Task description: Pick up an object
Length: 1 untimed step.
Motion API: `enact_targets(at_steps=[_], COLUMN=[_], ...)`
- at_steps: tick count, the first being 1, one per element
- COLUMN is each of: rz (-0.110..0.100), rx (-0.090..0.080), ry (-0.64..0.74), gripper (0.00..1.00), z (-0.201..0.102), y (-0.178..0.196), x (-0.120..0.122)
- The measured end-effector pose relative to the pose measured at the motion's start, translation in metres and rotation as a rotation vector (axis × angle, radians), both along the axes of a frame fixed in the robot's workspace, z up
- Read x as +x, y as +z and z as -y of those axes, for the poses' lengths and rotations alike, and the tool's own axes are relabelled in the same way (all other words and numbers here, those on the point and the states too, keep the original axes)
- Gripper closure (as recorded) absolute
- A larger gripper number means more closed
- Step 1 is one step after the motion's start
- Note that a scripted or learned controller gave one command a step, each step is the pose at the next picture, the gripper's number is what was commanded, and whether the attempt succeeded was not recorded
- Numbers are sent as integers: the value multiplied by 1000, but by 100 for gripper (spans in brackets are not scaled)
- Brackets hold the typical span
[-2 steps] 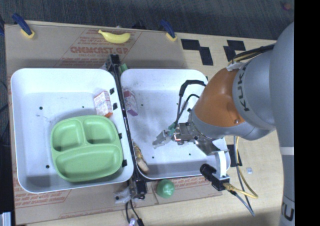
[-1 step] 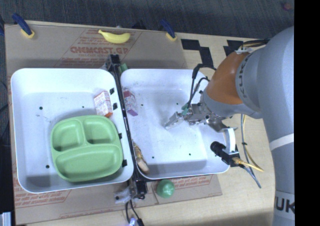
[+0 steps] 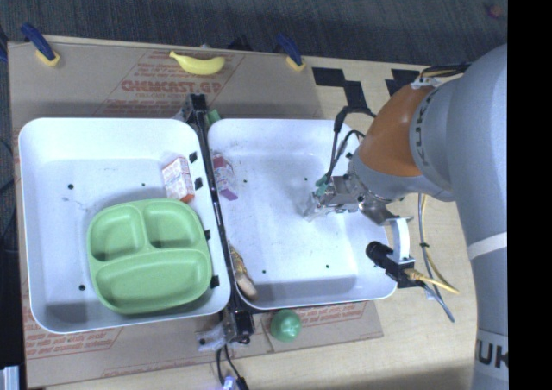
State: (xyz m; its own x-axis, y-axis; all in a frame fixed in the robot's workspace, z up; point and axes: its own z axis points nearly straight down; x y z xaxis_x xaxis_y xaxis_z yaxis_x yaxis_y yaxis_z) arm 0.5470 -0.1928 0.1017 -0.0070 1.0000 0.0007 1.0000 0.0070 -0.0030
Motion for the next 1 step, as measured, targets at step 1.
enact_targets(at_steps=[1], rz=[1], rx=[0], ry=[1], gripper=[100], z=[-62], y=[-10], x=[68])
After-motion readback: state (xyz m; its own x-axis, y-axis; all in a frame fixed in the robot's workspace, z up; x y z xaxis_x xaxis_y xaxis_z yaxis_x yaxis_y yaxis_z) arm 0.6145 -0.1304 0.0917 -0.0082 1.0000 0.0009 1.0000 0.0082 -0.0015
